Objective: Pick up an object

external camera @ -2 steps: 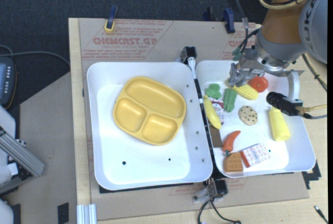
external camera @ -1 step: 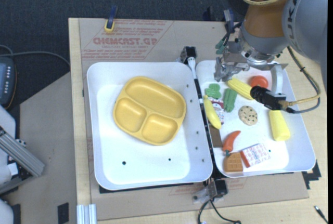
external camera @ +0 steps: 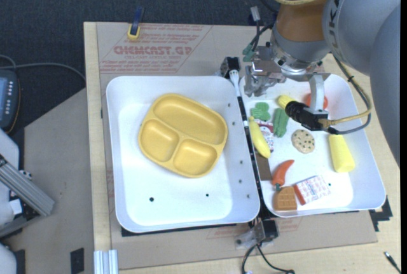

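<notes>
A: Start at the left. What sits on the desk point(external camera: 95, 139)?

B: The left bin point(external camera: 127, 196), and in it a yellow tray point(external camera: 183, 134) with three compartments, lying at a slant near the middle. Nothing else in that bin worth lifting.

A: And past the divider?

B: The right bin point(external camera: 362, 187) carries the small things. Against its left wall lies a banana point(external camera: 258, 138), long axis running roughly up and down the view. Just beside it are a green piece point(external camera: 260, 111) and a green-and-red packet point(external camera: 280, 121). Lower down come a chili point(external camera: 282, 171), a waffle point(external camera: 286, 199) and a red-and-white packet point(external camera: 311, 189). Further right, a cookie point(external camera: 303, 141) and a yellow block point(external camera: 341, 153).

A: Where is the pincer?

B: The pincer point(external camera: 259, 79) hangs at the top left corner of the right bin, under the orange wrist. The metal there is a clutter, so I cannot tell whether its jaws stand apart or together, and I see nothing held.

A: So which thing is the likely pick?

B: My guess is the green piece or the banana. Both lie just below the pincer in the view, toward the near edge, close to the divider. The banana's long axis runs along that wall, so the pincer would want to close across it, and the wall leaves little room on that side.
</notes>
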Controlling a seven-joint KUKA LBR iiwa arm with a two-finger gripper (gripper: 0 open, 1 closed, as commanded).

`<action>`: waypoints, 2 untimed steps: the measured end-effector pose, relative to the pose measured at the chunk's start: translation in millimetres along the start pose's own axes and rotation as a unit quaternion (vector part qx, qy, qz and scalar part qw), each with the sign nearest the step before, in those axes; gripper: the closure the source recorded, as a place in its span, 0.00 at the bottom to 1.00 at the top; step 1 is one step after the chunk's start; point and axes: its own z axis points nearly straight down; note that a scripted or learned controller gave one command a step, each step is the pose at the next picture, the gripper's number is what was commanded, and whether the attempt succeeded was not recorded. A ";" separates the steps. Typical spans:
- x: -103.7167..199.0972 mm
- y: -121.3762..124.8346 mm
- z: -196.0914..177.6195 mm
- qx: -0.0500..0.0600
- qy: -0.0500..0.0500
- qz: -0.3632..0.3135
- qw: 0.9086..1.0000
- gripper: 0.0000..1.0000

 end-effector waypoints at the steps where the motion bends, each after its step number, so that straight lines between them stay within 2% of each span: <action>1: 2.0 9.8 -5.8 0.000 0.000 0.002 1.000 1.00; 2: -5.9 12.4 9.6 0.003 -0.001 0.003 1.000 1.00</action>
